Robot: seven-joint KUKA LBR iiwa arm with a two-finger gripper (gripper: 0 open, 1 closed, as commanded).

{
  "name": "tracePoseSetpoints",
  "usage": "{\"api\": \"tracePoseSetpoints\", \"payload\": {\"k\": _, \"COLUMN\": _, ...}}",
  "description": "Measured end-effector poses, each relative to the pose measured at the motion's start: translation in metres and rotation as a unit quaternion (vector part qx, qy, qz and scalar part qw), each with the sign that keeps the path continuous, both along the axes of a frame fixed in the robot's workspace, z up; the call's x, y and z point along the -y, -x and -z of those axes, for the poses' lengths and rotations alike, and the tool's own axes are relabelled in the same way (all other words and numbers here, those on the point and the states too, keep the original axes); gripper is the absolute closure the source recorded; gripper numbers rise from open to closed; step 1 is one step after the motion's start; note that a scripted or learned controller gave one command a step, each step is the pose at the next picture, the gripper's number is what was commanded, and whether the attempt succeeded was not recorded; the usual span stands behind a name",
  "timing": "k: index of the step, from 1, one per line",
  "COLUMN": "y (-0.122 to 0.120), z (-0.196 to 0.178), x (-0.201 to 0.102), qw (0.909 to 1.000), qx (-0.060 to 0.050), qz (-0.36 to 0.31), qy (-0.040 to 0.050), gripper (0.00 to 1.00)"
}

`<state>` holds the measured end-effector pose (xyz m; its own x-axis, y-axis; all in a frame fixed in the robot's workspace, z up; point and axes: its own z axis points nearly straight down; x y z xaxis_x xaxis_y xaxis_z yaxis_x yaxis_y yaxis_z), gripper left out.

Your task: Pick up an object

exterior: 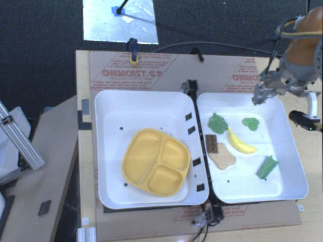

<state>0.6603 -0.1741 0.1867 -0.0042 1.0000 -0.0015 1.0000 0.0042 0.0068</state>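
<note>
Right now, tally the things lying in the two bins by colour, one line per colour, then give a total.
Green: 3 – leafy piece, small round piece, long pod-like piece
Yellow: 2 – divided plate, banana
Brown: 1 – chocolate bar
Tan: 1 – toast slice
Total: 7

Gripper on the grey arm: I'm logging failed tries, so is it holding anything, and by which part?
Nothing is held. The gripper hangs over the far rim of the right white bin; the yellow toy banana lies in that bin.
</note>
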Motion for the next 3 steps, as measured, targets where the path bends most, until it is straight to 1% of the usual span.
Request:
{"api": "tracePoseSetpoints", "payload": {"k": 1, "y": -0.002, "z": -0.053, "x": 0.000, "qw": 1.0000, "qx": 0.000, "qz": -0.001, "qy": 0.0003, "gripper": 1.00}}
{"api": "tracePoseSetpoints", "payload": {"k": 2, "y": 0.005, "z": -0.044, "x": -0.050, "qw": 1.0000, "qx": -0.003, "qz": -0.002, "qy": -0.0012, "gripper": 1.00}}
{"api": "tracePoseSetpoints", "payload": {"k": 3, "y": 0.008, "z": -0.047, "x": -0.095, "qw": 1.0000, "qx": -0.003, "qz": -0.002, "qy": -0.0012, "gripper": 1.00}}
